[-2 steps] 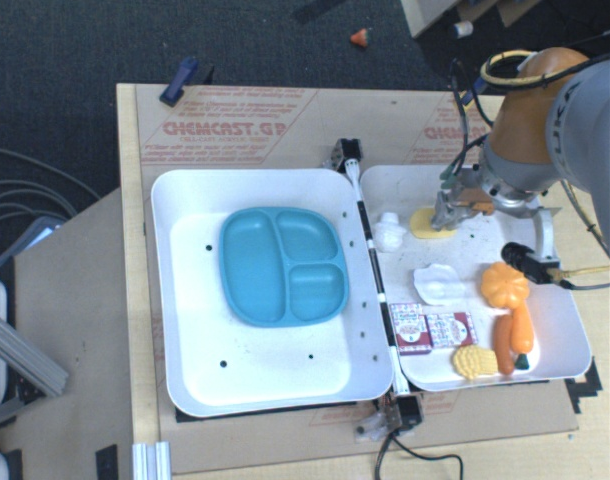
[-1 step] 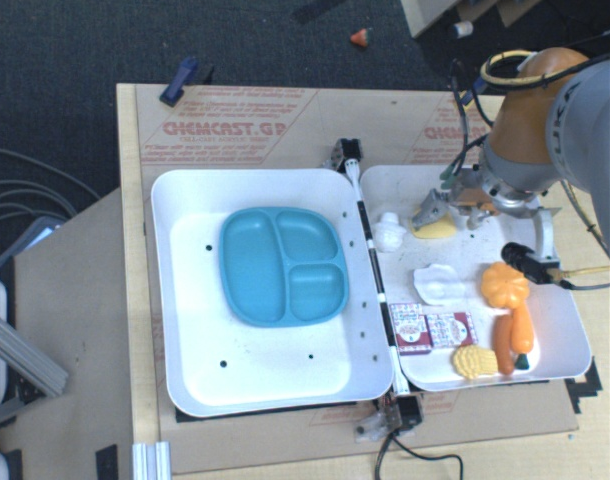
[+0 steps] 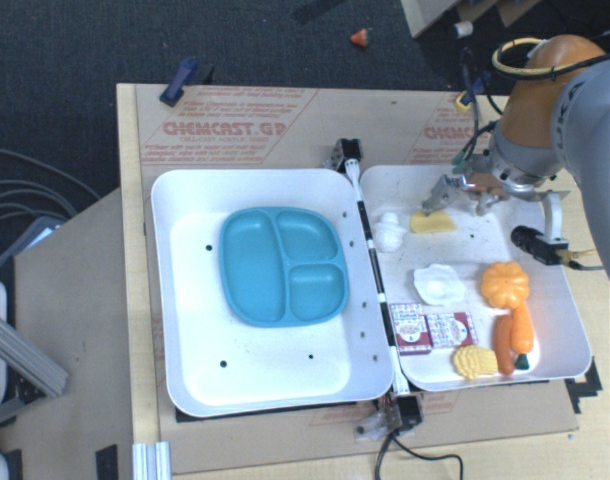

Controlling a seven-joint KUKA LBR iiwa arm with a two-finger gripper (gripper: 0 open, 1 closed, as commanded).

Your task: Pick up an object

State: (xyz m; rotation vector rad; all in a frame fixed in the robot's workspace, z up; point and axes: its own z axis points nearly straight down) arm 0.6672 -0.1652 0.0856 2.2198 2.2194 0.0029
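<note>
My gripper (image 3: 458, 199) hangs over the back part of the right bin (image 3: 575, 313), open, with nothing between its fingers. Its left finger (image 3: 437, 197) ends just above a yellow cheese wedge (image 3: 432, 223) lying on the bin floor. A white garlic bulb (image 3: 389, 232) lies left of the wedge. Further forward are a white fried egg (image 3: 438, 285), an orange pumpkin (image 3: 505, 283), a carrot (image 3: 520, 330), a corn cob (image 3: 475, 361) and a small printed box (image 3: 430, 328).
The left bin (image 3: 185, 268) holds a blue divided plate (image 3: 283, 265). A black divider (image 3: 370, 258) runs between the two bins. The arm's orange band (image 3: 545, 88) and grey wrist rise at the upper right. A cardboard sheet (image 3: 235, 128) lies under the bins.
</note>
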